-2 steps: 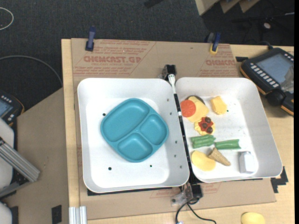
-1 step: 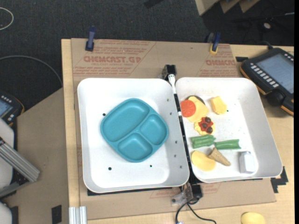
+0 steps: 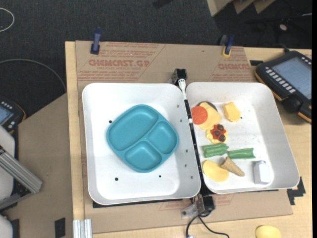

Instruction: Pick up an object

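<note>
Looking down on the bench, the left bin point(image 3: 94, 133) holds a blue divided plate point(image 3: 142, 138). The right bin point(image 3: 270, 108) holds toy food: a red tomato slice point(image 3: 199, 115), a yellow cheese block point(image 3: 231, 111), a green bean point(image 3: 240, 153) and a cone point(image 3: 232, 166). The cardboard point(image 3: 163, 58) beneath the bins reads "CHEMCAST".

Left bin point(image 3: 94, 148): blue divided plate point(image 3: 142, 138) sits mid-bin; bare white floor runs all round it, widest along the near and left walls.

Right bin point(image 3: 277, 128): toy food crowds the left half, namely red disc point(image 3: 199, 114), yellow block point(image 3: 231, 111), berry piece point(image 3: 218, 132), two green pods point(image 3: 228, 151), cone point(image 3: 232, 166) and yellow slice point(image 3: 214, 171), mostly touching or just beside each other. White block point(image 3: 261, 171) stands apart near the front right corner. Far right strip open.

Black clips point(image 3: 180, 76) sit on the seam between the bins.
</note>
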